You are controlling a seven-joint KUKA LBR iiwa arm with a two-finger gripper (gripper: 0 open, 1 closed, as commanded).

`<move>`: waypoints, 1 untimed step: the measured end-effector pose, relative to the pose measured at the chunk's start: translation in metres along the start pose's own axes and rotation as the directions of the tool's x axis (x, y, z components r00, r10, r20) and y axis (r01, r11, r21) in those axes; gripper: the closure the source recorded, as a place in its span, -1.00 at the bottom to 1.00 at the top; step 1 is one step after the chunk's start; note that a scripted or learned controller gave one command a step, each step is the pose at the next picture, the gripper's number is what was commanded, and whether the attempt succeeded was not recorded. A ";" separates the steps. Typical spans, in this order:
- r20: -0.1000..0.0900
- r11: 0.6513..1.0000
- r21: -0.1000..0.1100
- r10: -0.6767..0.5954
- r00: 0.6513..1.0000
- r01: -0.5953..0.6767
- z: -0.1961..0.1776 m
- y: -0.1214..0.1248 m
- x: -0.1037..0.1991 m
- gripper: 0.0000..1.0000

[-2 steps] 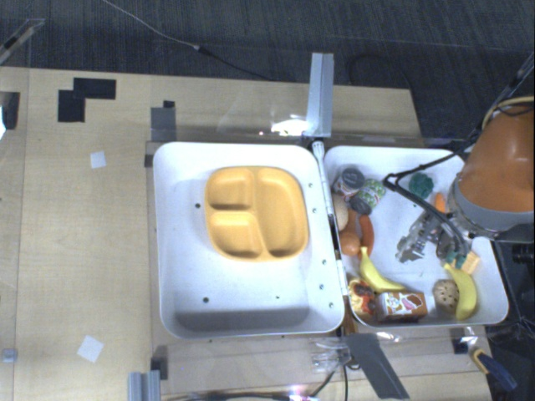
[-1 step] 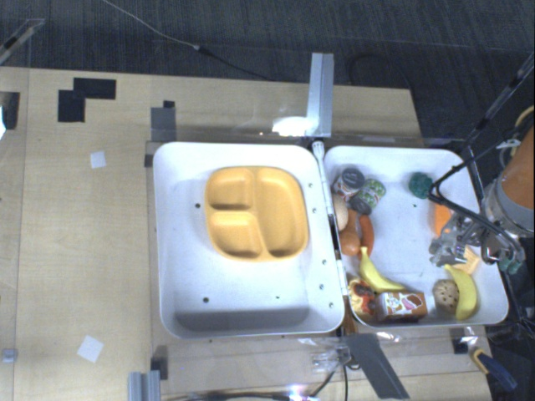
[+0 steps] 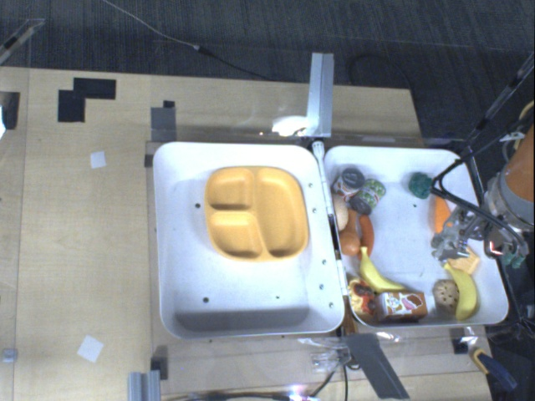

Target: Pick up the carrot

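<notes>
Lying along the near wall of the right shallow white bin is a row of small items: a brown and red labelled bottle on its side, a round tan speckled cookie-like piece, and a curved yellow banana just beside that piece on its right. A second yellow banana rests a little farther back near the bin's left wall, its tip pointing up toward a rounded brown item and a slim orange-red sausage-shaped piece that lie side by side. Over on the right side of the same bin, the metal two-finger gripper hangs low above the floor at the end of the grey arm, which enters from the right. Whether the gripper is clasping anything or standing released cannot be told from this angle. The short orange carrot lies just behind the gripper, near the bin's right wall, pointing roughly front to back; its near end sits right at the gripper, and contact between them is unclear. Farther back are a green broccoli-like lump, a green and dark round item and a small grey can. In the left shallow white bin a yellow plastic tray with three compartments sits toward the far half. Beyond both bins an upright grey metal post stands on the pale wooden bench.
</notes>
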State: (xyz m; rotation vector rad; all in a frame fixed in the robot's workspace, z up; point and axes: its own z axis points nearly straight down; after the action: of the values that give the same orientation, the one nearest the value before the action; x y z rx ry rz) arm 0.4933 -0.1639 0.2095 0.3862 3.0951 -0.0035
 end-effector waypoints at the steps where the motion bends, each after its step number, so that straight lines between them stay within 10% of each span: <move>1: -0.014 0.975 0.001 0.222 0.975 -0.222 -0.023 0.070 -0.012 1.00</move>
State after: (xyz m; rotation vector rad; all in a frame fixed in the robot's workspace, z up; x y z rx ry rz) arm 0.5218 -0.0986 0.2324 0.7329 3.0457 0.0033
